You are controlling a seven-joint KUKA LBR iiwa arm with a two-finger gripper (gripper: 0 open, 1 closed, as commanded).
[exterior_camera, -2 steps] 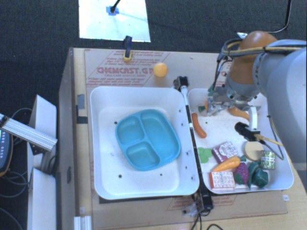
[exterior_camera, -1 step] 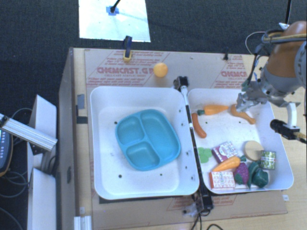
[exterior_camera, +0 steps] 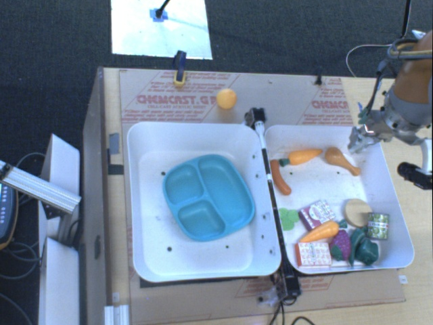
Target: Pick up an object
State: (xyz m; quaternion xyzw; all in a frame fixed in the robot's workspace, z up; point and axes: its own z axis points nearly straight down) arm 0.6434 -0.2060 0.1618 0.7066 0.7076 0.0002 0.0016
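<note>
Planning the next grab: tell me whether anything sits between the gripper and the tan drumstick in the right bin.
Nothing visible does. The gripper hangs at the right bin's far right corner, and the drumstick lies just below and left of it on bare bin floor. The carrot lies further left, beyond the drumstick, apart from it.

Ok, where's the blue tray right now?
The blue tray lies in the middle of the left bin, across the divider from the hot dog and the other toys in the right bin.
</note>
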